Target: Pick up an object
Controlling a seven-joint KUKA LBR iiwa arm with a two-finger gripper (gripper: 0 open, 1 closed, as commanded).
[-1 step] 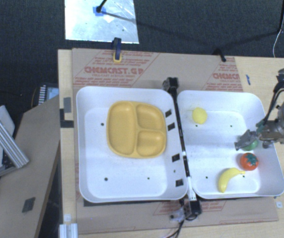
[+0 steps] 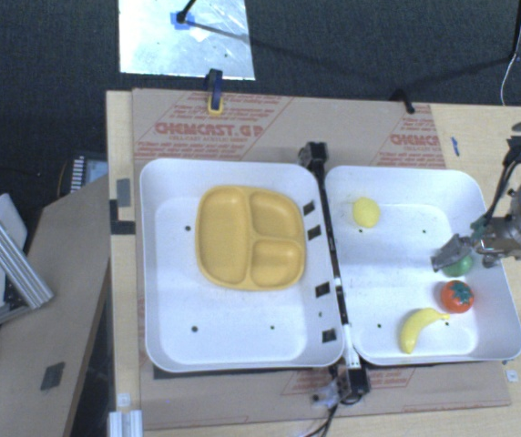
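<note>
Several toy foods lie in the right bin point(image 2: 397, 189): a round yellow lemon point(image 2: 365, 212) near its back left, a red tomato point(image 2: 456, 296) at the right, and a yellow banana point(image 2: 420, 328) near the front. A green object point(image 2: 462, 266) lies just behind the tomato, mostly covered by my gripper point(image 2: 452, 256). The gripper reaches in from the right edge and sits low, right over the green object. Whether it touches or holds that object is hidden.
The left bin point(image 2: 169, 244) holds a yellow divided plate point(image 2: 247, 237). A black divider strip point(image 2: 326, 253) runs between the bins. The bins rest on a cardboard sheet point(image 2: 270, 121). A metal frame point(image 2: 1, 253) stands at the far left.
</note>
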